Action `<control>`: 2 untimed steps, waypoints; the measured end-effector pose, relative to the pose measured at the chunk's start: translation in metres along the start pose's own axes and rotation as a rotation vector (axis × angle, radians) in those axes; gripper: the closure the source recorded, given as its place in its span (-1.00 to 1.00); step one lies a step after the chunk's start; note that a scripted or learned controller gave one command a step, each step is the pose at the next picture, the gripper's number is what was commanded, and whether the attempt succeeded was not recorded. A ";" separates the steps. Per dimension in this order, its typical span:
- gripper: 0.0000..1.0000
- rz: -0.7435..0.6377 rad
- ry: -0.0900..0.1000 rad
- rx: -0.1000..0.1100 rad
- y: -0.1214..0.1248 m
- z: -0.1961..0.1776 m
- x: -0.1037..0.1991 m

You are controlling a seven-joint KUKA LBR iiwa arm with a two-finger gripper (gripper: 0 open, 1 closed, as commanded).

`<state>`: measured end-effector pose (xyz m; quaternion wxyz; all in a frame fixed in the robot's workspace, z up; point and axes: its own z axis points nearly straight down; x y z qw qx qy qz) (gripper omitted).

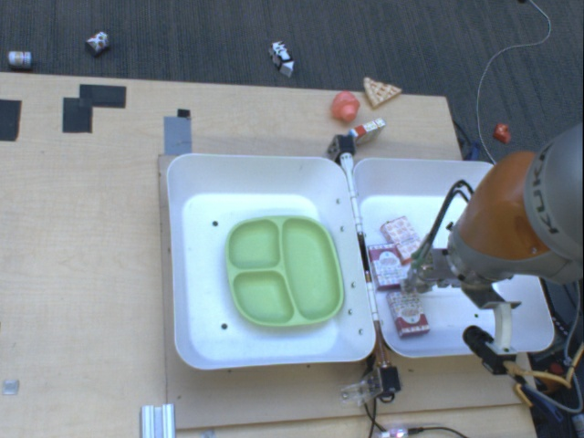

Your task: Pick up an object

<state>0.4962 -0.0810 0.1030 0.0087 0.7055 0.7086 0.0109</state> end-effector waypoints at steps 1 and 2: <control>-1.00 0.000 0.000 0.003 -0.001 0.001 0.000; -1.00 0.002 -0.003 0.018 -0.007 0.016 -0.001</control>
